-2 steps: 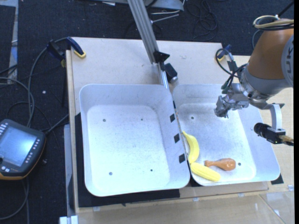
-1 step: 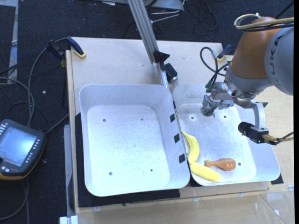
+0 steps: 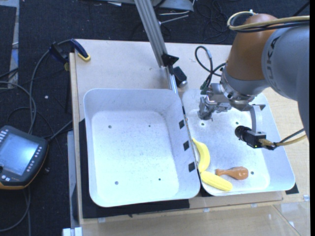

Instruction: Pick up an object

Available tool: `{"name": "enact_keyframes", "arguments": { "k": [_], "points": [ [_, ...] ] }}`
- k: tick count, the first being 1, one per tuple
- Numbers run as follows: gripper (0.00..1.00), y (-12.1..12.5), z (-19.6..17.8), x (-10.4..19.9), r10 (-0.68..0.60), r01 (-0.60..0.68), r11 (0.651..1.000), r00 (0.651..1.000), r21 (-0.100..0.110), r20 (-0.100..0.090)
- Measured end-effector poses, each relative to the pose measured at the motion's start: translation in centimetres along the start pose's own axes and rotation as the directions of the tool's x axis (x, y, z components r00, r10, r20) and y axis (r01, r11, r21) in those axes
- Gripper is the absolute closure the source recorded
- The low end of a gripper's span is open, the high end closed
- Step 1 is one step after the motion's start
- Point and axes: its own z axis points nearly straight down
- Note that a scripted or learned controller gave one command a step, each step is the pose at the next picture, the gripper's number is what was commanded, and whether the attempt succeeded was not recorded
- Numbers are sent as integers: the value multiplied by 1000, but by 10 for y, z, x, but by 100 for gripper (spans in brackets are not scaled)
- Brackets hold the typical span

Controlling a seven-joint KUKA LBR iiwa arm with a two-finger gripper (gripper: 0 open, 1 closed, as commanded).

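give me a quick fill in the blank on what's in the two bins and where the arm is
1. The banana lies in the ______ bin, against the wall it shares with the other bin.
2. The brown chicken-leg toy lies just to the ______ of the banana's lower end.
3. The hand hangs over the right bin on its ______ side, away from both objects.
4. The band above the arm's wrist is ______.

Missing words: right; right; far; orange
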Motion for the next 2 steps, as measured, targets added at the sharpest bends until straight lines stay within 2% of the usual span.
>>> {"name": "enact_keyframes", "arguments": {
  "k": [1, 2],
  "points": [
    [100, 9, 3, 59, -1, 1, 1000, 1000, 0, 0],
    [100, 27, -12, 105, 0, 0, 1000, 1000, -1, 0]
  ]
}}
